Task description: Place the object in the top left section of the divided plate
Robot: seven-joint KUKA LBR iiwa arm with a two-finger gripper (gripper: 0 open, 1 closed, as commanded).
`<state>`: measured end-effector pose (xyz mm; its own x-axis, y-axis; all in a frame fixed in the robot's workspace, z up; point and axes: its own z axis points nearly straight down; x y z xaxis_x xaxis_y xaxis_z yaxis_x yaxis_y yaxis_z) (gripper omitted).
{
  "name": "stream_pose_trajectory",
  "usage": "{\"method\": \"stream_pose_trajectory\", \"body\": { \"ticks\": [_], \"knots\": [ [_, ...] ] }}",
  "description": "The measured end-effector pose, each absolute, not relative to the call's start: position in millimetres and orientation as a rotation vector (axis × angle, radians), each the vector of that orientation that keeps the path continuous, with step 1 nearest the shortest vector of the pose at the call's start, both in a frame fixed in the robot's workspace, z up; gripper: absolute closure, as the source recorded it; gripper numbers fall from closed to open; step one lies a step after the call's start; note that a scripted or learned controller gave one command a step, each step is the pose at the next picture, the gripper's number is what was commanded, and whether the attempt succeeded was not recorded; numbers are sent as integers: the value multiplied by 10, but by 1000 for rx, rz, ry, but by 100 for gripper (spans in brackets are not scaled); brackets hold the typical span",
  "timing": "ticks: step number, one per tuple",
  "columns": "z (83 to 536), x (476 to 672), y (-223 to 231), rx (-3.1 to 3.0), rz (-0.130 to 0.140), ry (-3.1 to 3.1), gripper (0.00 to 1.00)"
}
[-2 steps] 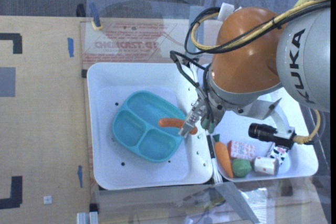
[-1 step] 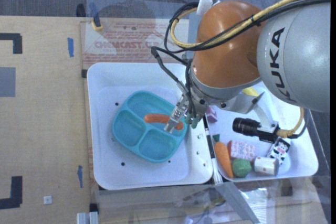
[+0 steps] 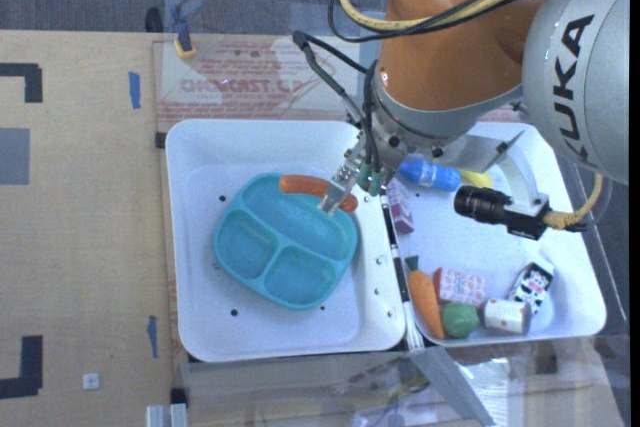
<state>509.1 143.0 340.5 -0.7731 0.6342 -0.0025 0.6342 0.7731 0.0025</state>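
Observation:
A blue divided plate (image 3: 285,245) lies in the left bin (image 3: 200,315), turned at an angle, with one large section toward the back and two smaller ones toward the front. An orange sausage-shaped object (image 3: 305,185) rests across the plate's back right rim, partly over the large section. My gripper (image 3: 335,200) reaches down from the right and its tip meets the right end of the orange object. The arm's big orange and grey body hides the gripper's upper part.
The right bin (image 3: 585,315) holds a blue bottle (image 3: 430,177), a yellow item (image 3: 478,180), a dark red packet (image 3: 400,215), a carrot (image 3: 426,303), a pink box (image 3: 462,286), a green ball (image 3: 460,320), a white cup (image 3: 505,316) and a cow-patterned carton (image 3: 532,283). A black cylinder (image 3: 492,206) juts from the arm.

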Motion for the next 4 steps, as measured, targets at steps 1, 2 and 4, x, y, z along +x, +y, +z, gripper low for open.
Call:
{"method": "stream_pose_trajectory", "body": {
  "ticks": [1,2,4],
  "knots": [
    [1922,4820,1048,1182,1,2911,100],
    [2554,4860,758,1027,3,2966,100],
    [2185,5380,970,748,4,3046,100]
  ]
}}
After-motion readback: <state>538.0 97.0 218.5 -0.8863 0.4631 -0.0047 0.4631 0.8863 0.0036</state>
